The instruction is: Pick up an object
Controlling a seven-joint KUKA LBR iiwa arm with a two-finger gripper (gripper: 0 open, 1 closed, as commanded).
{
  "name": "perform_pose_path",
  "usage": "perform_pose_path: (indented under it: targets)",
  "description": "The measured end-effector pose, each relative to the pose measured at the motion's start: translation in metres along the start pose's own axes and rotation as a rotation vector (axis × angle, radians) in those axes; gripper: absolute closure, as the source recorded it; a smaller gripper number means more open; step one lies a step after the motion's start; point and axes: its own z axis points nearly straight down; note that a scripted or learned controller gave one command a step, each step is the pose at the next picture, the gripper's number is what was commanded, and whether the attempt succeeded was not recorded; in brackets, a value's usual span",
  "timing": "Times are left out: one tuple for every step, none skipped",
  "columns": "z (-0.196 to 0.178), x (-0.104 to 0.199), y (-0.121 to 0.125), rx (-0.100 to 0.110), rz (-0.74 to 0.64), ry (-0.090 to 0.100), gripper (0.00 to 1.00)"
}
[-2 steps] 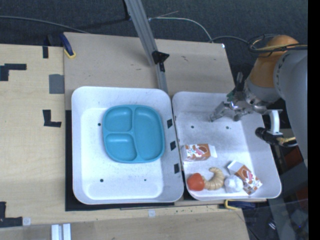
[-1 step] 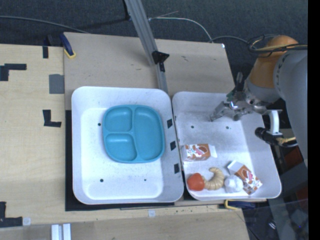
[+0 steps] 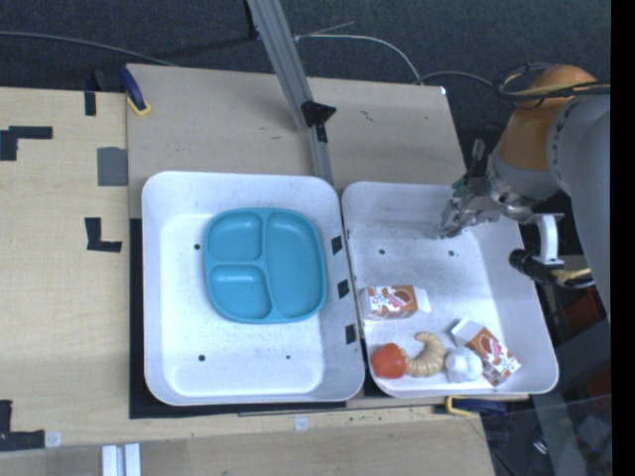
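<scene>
A: Camera view: where's my gripper (image 3: 454,222)?

B: Upper right of the right bin (image 3: 417,206); I can't tell its state. Objects lie lower right: tomato (image 3: 389,361), croissant (image 3: 429,355). I'd centre over one before descending.

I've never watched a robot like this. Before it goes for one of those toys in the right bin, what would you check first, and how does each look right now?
1. Things to pick are in the right bin: ok. A packet, tomato, croissant, white lump and second packet lie there.
2. Gripper is free of any object: ok, nothing shows between its fingers.
3. Gripper is over a target: not ok. It sits at the bin's upper right, away from the toys.
4. Target stands apart: ok for the first packet; not ok for the other four, clustered at the bin's near edge.
5. Fingers open wide enough: cannot tell.
6. Blue plate out of the way: ok, it lies in the left bin.
</scene>
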Motion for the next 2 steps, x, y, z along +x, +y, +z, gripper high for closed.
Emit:
perform_pose_path:
  targets:
    - [-0.062,-0.003,0.007,-0.007,0.002,0.0,1.0]
    - [-0.116,-0.002,0.008,-0.007,0.001,0.0,1.0]
